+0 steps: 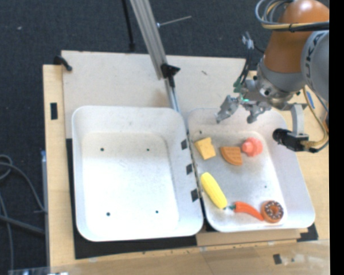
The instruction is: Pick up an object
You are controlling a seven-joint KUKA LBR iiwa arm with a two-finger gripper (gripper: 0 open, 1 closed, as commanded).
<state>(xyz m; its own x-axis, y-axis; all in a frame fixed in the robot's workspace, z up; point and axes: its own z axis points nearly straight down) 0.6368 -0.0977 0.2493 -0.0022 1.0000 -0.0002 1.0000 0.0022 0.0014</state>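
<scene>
**A:** Camera view first. What is there to pick, and where?

**B:** Everything lies in the right bin (pixel 292 179), right of the frame's centre. A yellow cheese wedge (pixel 204 148) sits at its upper left, a tan bread-like piece (pixel 232 155) just beside it, and a pink rounded piece (pixel 252 147) just right of that. Lower down, a yellow corn cob (pixel 214 190) lies slantwise by the bin's left wall, with an orange carrot (pixel 247 210) and a brown doughnut (pixel 273 211) near the bottom edge. The left bin (pixel 80 171) bears nothing to take.

**A:** How would they handle?

**B:** They look like toy food, so I judge them light and fairly stiff, with smooth skins that could slip. The cheese wedge has flat sides and stands apart from the bin wall; closing across those sides seems the safest hold. The corn cob is best pinched across its middle, though it may roll. The carrot touches the doughnut, so a try there could nudge both.

**A:** And the gripper?

**B:** The gripper (pixel 239 111) hangs at the upper edge of the right bin, in the upper right of the frame, above and right of the cheese wedge. Its two fingers (pixel 225 110) stand spread, with a clear gap between them, and nothing sits in that gap. They touch no object, as far as I can tell.
</scene>
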